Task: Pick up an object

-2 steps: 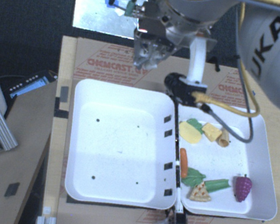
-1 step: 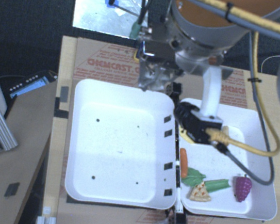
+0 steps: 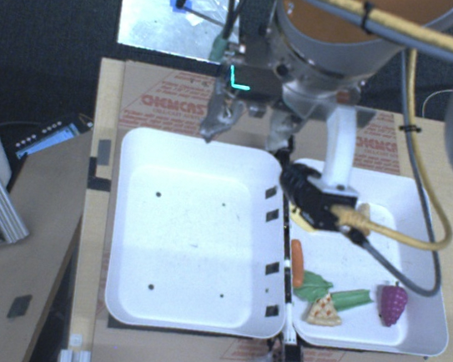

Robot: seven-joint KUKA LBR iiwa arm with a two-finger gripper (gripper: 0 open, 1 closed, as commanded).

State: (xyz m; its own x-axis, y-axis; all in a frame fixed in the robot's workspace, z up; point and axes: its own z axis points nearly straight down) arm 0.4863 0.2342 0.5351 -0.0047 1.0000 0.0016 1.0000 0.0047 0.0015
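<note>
Arm: you saw it reach in from the right, hanging over the bins' far edge.
Claw (image 3: 247, 128): fingers spread, gripping nothing.

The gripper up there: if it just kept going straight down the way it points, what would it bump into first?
Probably the far rim of the left bin. The gripper hangs about over that edge, fingers pointing down with nothing between them; depth is hard to judge from this slant.

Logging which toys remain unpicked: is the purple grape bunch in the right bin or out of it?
In. The purple grape bunch lies on the right bin's floor, beside the green leaf, apart from the gripper.
</note>
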